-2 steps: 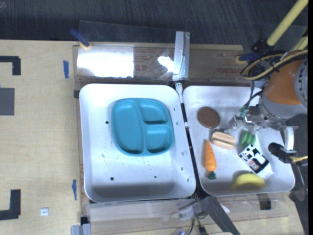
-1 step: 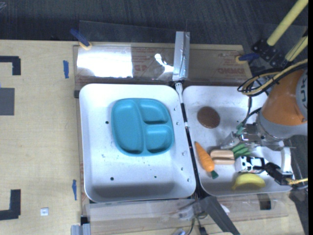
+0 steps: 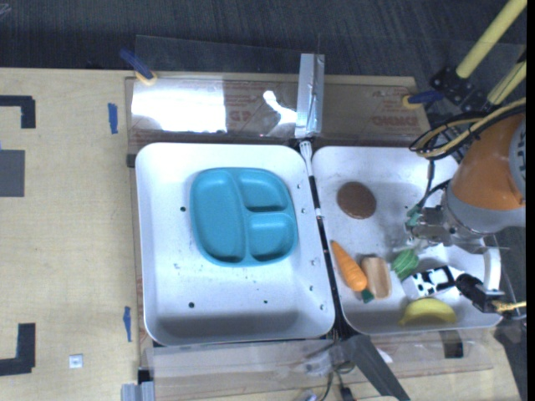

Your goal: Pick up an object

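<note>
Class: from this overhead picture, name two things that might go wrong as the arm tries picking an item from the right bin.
1. The green item, carrot and hot dog lie crowded together, so the gripper might nudge a neighbour.
2. The banana rests near the right bin wall, which may block a grasp.

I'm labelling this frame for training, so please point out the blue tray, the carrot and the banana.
Blue tray [image 3: 219,217]: camera view, on its large left compartment.
Carrot [image 3: 349,267]: camera view, middle of its orange body.
Banana [image 3: 430,311]: camera view, middle of its yellow peel.
</note>
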Robot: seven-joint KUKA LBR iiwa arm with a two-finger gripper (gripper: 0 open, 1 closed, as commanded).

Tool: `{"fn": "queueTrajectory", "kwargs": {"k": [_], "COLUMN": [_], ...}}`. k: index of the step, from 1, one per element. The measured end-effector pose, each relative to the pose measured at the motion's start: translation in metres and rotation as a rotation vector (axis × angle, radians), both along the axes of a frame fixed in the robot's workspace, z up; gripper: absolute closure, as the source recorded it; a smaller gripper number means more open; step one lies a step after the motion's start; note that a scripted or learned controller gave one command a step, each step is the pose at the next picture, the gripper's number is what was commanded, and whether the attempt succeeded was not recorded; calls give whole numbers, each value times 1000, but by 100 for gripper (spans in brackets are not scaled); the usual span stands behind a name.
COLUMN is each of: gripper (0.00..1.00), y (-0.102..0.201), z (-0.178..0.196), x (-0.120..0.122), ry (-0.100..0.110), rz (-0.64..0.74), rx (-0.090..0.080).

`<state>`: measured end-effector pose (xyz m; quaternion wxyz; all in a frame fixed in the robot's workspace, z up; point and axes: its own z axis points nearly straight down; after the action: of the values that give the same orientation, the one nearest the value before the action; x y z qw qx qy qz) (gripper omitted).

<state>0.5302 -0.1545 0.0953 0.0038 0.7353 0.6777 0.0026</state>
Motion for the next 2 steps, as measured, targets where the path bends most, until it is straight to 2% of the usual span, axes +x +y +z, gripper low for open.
{"fn": "queueTrajectory", "kwargs": {"k": [1,2], "gripper": [100,100], "y": [40,99], "z": [19,122], "x": [18,9], "ry": [11,10], "rz": [-154,-340], "rx": [3,4]}}
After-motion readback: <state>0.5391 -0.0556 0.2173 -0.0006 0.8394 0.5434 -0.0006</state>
